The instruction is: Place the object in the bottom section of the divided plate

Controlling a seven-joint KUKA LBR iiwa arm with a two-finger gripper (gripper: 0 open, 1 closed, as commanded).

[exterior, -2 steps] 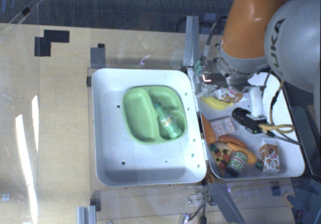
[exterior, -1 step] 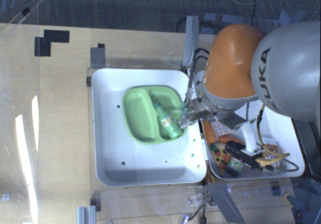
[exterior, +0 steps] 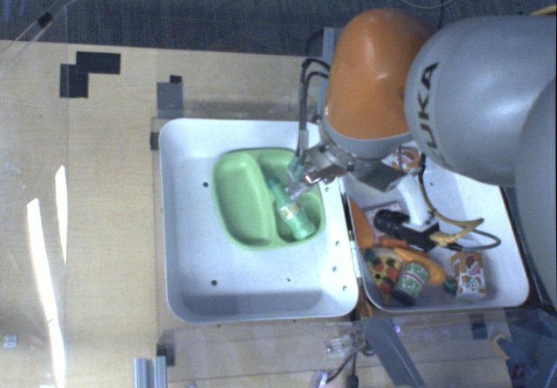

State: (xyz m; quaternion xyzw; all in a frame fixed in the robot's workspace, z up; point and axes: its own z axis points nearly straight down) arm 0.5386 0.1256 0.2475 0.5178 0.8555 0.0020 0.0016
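A green divided plate lies in the left white bin. It has one long section on the left and smaller sections on the right. A pale, see-through teal object rests slanted over the plate's right side, its lower end in the bottom right section. My gripper hangs just above the object's upper end, under the orange band of the arm. Whether it touches the object is unclear.
The right white bin holds several small items, among them an orange carrot-like piece, a small carton and a round green and red item. The big grey arm link covers that bin's upper part.
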